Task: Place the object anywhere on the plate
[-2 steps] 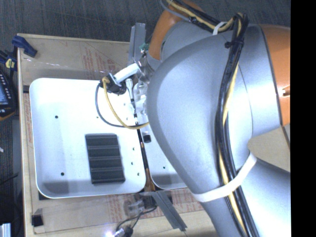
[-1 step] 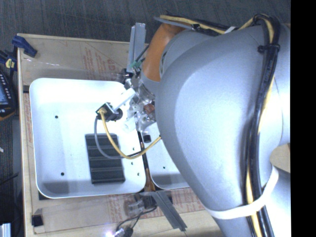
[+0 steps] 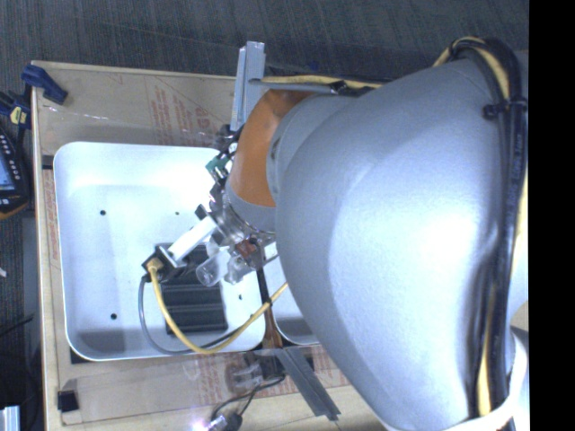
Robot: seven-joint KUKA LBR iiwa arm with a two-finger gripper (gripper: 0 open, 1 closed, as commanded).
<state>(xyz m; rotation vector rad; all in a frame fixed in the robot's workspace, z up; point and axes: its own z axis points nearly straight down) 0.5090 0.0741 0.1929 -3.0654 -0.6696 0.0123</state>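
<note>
Apparently the reach-down step is in hand: the grey arm with its orange band (image 3: pixel 256 155) fills the right of the frame, and its black two-finger gripper (image 3: pixel 193 308) hangs low inside the shallow white left-hand bin (image 3: pixel 81 241), lower centre. Whether the claw is spread or pinching I cannot tell. No plate or object is discernible; next, presumably, locating them.

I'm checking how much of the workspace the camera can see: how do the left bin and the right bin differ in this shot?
The left bin shows nearly whole, its rim and pale floor open to the camera; the right bin shows as a sliver of rim under the arm. The gripper hangs over the left bin, not over the right bin. Both are white and sit side by side on the bench.
</note>
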